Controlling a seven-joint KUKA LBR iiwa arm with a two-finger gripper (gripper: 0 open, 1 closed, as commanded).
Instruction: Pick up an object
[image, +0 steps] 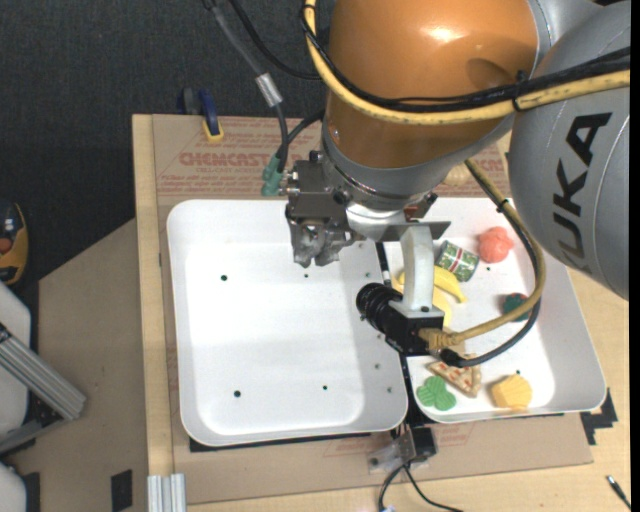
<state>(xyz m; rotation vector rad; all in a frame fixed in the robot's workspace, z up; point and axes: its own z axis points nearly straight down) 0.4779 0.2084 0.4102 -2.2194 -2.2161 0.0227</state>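
Camera view: brown desk (150, 300) carrying two shallow white bins on dark carpet. Left bin (270, 340) bare-floored, broad open room across it. Gripper (318, 243) hangs over left bin's upper right area, near the shared rim; whether clenched or released, cannot tell, too dark and blurred. Right bin (570, 370) holds the objects: banana (445, 290), striped can (458, 260), pink ball (494, 244), green piece (514, 301), yellow lump (511, 391), green leaf shape (436, 395), pizza slice (455, 375). Arm (440, 90) covers right bin's upper left; banana partly hidden behind a grey bracket.
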